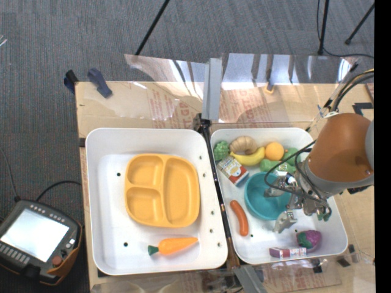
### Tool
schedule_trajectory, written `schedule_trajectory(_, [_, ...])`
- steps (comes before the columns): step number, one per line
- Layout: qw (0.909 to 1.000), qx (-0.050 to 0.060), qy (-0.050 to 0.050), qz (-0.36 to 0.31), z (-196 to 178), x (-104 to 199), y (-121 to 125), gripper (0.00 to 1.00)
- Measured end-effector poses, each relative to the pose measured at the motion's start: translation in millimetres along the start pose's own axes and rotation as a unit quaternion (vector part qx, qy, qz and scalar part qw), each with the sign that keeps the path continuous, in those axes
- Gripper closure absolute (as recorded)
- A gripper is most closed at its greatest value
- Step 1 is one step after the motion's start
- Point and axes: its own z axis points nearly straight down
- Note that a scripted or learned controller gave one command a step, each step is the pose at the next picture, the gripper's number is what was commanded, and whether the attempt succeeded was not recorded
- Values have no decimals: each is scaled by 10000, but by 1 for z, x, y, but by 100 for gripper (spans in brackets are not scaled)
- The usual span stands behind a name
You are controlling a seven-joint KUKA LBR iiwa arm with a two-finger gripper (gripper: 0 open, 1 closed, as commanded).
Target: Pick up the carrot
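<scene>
Two bins: gripper (292, 211) hovers in the right bin by the teal bowl (264, 198), its fingers (283, 221) parted and holding nothing, while the carrot (175, 245) lies well left of them in the left bin, below the yellow tray (162, 190), so a reach across is probably next.

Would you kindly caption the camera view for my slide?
End effector over right bin; carrot lies in left bin beside yellow tray.

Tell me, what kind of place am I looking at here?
Probably a robotics lab or test bench, not a kitchen. A robot arm reaches over two white bins of toy food, such as a carrot and a banana. Tripod legs stand on grey carpet, and a handheld control screen lies alongside.
</scene>
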Motion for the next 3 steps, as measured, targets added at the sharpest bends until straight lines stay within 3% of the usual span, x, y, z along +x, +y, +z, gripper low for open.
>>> schedule_trajectory(1, [9998, 28, -68, -181, -135, -19, -55, 0])
schedule_trajectory(2, [9998, 6, -55, -184, -2, 43, -54, 0])
schedule_trajectory(3, [9990, -3, 0, -443, -28, 45, -52, 0])
